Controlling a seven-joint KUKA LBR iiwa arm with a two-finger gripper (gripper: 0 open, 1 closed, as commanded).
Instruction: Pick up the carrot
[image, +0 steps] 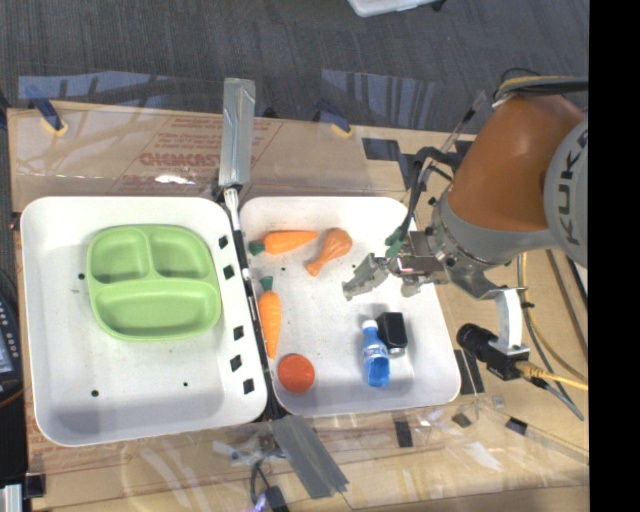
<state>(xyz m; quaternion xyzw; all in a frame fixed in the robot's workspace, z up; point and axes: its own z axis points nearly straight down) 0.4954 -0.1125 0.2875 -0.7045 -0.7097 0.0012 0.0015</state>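
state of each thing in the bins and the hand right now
green divided plate: flat in left bin
carrot: lying at right bin's far edge
second carrot: lying along the divider
drumstick: lying beside the first carrot
orange ball: resting
blue bottle: on its side
hand: above right bin, holding nothing

Probably a robotics lab: two white bins (60, 400) taped to a cardboard-covered counter (120, 150), toy food, loose cables (560, 380) beside an industrial arm (520, 170), and grey carpet (150, 40) beyond.
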